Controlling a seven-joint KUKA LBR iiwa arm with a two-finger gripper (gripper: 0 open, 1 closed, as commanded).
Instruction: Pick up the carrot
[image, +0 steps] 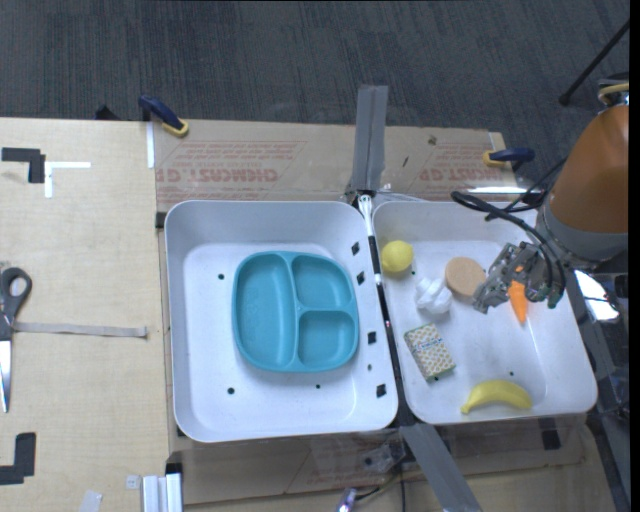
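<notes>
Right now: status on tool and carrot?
Tool low in right bin, at carrot. Grip unconfirmed. Tan disc close beside.

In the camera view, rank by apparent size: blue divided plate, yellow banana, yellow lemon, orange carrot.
1. Blue divided plastic plate.
2. Yellow banana.
3. Round yellow lemon.
Orange carrot: partly hidden by the gripper, so unranked.

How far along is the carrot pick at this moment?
Done: the gripper has reached the right bin and sits at the carrot. In hand: closing in on it; a grasp isn't clearly visible. Left: secure and lift the carrot.
</notes>
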